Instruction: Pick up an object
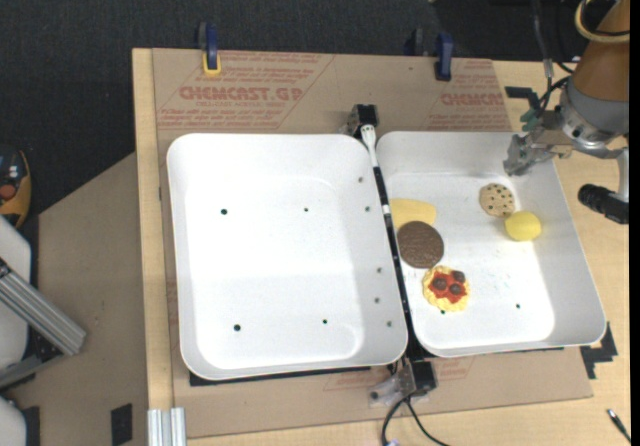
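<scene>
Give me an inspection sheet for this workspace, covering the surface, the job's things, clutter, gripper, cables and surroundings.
Surface: brown board with red print, bearing the left bin and the right bin side by side.
Job's things: all in the right bin: speckled cookie, yellow ball, brown disc overlapping a yellow slice, and a yellow piece with red topping.
Clutter: nothing seen.
Gripper: the gripper sits over the right bin's far right corner, above the cookie, holding nothing.
Cables: black cable at the near edge.
Surroundings: two blue clamps on the board's far edge; dark floor.
</scene>
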